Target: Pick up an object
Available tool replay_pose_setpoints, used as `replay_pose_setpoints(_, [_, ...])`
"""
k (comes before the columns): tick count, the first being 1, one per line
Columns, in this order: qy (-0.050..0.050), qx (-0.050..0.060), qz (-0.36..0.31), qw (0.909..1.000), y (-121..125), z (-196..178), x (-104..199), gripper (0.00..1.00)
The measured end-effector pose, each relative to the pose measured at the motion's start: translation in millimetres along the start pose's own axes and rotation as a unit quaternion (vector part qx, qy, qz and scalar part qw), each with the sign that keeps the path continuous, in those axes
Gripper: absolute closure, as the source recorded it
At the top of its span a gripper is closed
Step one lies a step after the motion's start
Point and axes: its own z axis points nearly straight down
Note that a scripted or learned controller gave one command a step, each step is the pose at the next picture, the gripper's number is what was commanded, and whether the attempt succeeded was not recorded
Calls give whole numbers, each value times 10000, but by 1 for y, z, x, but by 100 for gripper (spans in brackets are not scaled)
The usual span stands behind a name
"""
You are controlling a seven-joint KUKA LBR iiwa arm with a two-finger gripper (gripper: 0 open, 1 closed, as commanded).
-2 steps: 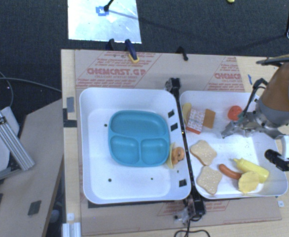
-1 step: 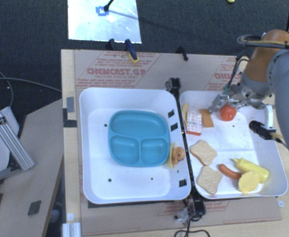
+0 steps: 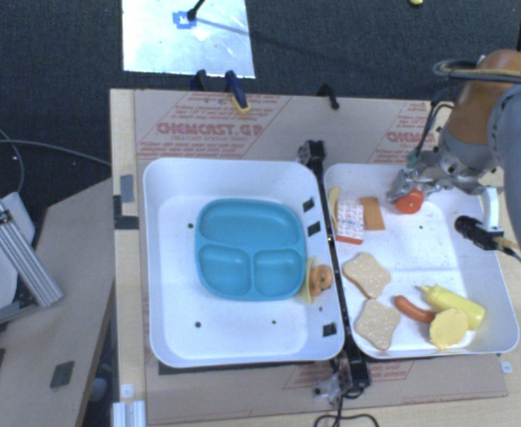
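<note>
Blue plastic comes first on the left: we see a divided tray (image 3: 250,249) lying flat in the left bin (image 3: 167,238), broad, stiff and smooth, which we judge awkward for a two-finger grasp except at its rim. Just beside its right edge a small brown ring-shaped toy (image 3: 320,278) rests against the bin wall, with a thin yellow piece touching it. Crossing into the right bin (image 3: 500,323), we find a flat red-and-white wafer (image 3: 349,220) and a small orange slab (image 3: 371,213) near the far left corner, two bread slices (image 3: 367,274) nearer the front, then a sausage (image 3: 412,308), a yellow mustard bottle (image 3: 456,302) and a pale yellow round piece (image 3: 448,328) crowded together at the front right. These look like light toy food, hard and rather slippery; the flat ones offer little to pinch. The likeliest target, we think, is the small red tomato-like piece (image 3: 409,203) at the far side of the right bin, directly at the gripper (image 3: 408,188). It seems light, rounded and smooth, so we would take it across its widest part, since it may squirt out sideways. Whether the gripper is spread or closed we cannot tell; the red piece sits at its tip, and we cannot say it is held
</note>
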Motion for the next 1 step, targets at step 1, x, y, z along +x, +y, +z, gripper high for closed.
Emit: replay_pose_setpoints(1, [48,-25,-41,10000,3,-95,134,100])
